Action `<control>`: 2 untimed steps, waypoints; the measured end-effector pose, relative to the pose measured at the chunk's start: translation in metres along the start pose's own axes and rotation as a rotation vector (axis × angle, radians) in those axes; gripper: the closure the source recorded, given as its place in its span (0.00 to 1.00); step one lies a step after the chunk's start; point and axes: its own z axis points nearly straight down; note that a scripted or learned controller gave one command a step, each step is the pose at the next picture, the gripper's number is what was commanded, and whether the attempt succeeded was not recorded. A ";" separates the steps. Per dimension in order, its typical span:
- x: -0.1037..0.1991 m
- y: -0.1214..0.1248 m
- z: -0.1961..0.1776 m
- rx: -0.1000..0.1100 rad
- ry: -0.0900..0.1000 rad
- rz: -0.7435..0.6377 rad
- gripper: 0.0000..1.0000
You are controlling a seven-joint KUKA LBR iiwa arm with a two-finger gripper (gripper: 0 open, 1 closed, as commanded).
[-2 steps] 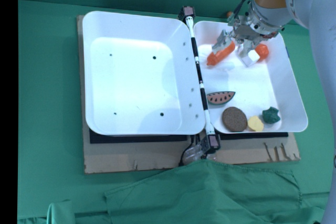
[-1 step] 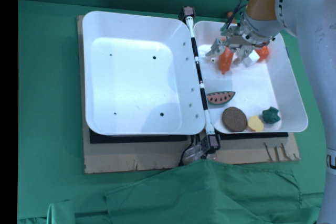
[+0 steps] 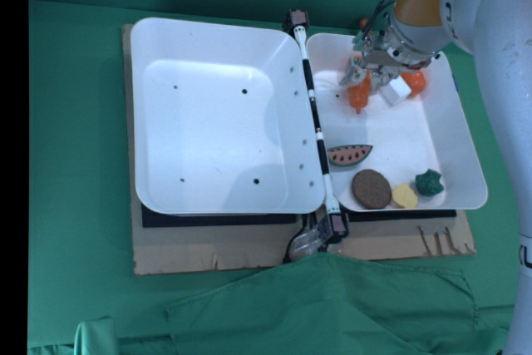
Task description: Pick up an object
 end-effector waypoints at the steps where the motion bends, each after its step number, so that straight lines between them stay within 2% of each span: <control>1: -0.007 -0.004 -0.058 0.005 0.002 -0.002 1.00; 2: -0.012 -0.008 -0.104 0.005 0.002 -0.002 1.00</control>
